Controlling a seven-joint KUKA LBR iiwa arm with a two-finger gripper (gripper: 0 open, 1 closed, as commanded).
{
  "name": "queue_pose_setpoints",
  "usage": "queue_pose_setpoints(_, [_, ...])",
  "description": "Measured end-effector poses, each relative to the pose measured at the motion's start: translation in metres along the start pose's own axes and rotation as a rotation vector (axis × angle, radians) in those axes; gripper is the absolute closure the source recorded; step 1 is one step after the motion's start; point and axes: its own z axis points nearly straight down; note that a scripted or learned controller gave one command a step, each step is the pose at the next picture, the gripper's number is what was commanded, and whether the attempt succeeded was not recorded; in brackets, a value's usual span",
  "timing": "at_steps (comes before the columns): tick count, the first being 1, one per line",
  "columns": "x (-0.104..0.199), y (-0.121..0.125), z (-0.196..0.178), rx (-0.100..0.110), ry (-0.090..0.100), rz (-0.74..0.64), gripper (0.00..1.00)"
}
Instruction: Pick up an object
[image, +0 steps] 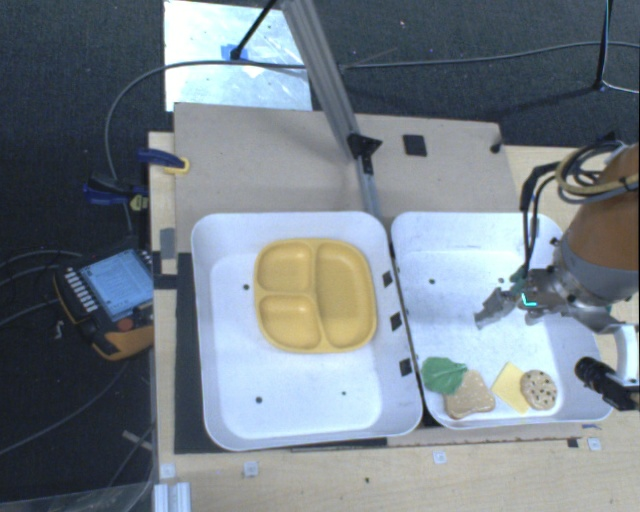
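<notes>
1. The bench (300, 160) carries two white bins side by side.
2. The left bin (230, 390) holds a yellow tray (316, 294) with three compartments, lying flat near its far side.
3. The right bin (450, 250) holds four small food pieces clustered along its near edge.
4. The arm (600, 240) reaches in from the right over the right bin.
5. The gripper (500, 302) hangs over the middle of the right bin, pointing left; its fingers look close together with nothing between them.
6. The bread (469, 396) lies nearer the camera than the gripper, apart from it.
7. The leaf (443, 373) touches the bread's left side.
8. The cheese (511, 385) lies just right of the bread.
9. The cookie (539, 389) overlaps the cheese's right corner.
</notes>
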Motion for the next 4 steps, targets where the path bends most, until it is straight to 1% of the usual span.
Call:
queue_pose_setpoints(1, [0.000, 0.001, -0.001, -0.002, 0.000, 0.000, 0.00])
queue_pose_setpoints(2, [0.010, -0.002, 0.054, 0.003, 0.001, 0.002, 0.00])
queue_pose_setpoints(3, [0.009, -0.002, 0.117, 0.003, 0.001, 0.003, 0.00])
queue_pose_setpoints(4, [0.009, 0.000, 0.119, -0.004, 0.000, 0.004, 0.00])
